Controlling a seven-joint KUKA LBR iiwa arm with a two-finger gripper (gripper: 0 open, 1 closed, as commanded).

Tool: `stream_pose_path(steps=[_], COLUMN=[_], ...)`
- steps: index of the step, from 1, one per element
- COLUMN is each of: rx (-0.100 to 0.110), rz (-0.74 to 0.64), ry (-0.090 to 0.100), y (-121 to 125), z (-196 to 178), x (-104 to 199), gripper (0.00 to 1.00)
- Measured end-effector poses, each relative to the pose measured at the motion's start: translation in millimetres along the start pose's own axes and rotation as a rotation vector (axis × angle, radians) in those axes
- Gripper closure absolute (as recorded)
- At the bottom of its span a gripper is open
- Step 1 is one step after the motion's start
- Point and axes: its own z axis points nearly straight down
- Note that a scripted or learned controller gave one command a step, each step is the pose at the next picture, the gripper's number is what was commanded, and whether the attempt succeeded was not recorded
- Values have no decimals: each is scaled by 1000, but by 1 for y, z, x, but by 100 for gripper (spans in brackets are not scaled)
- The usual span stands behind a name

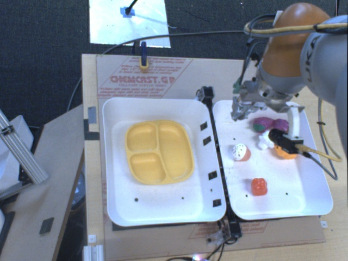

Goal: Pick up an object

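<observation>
Over the far left corner of the right bin (315, 200), the gripper (240, 112) hangs close to the divider; whether its fingers are parted cannot be told, and nothing is seen between them. Just beside it lies a purple object (263, 124). A white-and-orange piece (240, 152) and a red piece (259, 186) sit mid-bin with open floor around them. The left bin (117, 145) holds a yellow tray (159, 151).

Bright, even overhead light; soft shadows; slight overall blur
</observation>
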Motion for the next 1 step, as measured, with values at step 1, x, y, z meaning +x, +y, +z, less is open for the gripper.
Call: stream_pose_path(steps=[1], rx=[1], rz=[0], ry=[0], y=[13], z=[1], x=[56], gripper=[100])
